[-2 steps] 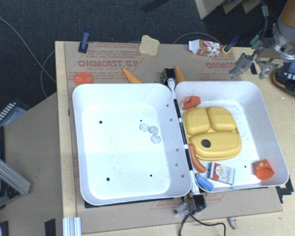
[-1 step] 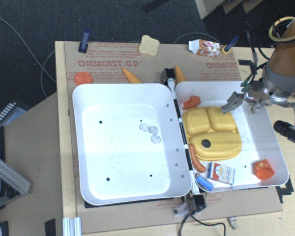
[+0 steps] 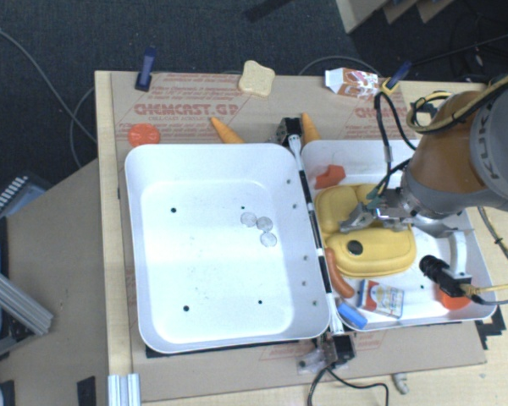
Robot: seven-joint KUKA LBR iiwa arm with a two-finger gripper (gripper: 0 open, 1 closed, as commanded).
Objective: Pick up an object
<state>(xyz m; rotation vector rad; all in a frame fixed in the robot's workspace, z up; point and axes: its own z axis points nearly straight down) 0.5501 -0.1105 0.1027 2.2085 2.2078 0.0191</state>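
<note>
In the camera view, nearest the lens lies the front rim of the left bin (image 3: 237, 341). The yellow toy (image 3: 368, 248) lies in the right bin (image 3: 457, 307), along its left wall. It looks light and smooth, perhaps slippery; its narrower upper lobe seems the best hold. The hand (image 3: 366, 216) is over it, but I cannot tell whether it is spread. The arm hides that bin's right part.

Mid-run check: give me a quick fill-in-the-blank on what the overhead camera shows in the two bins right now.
1. The gripper hangs over the ____ bin.
2. The large soft object beneath it is ____ in colour.
3. The left bin holds a few small ____ discs.

Missing words: right; yellow; clear
</note>
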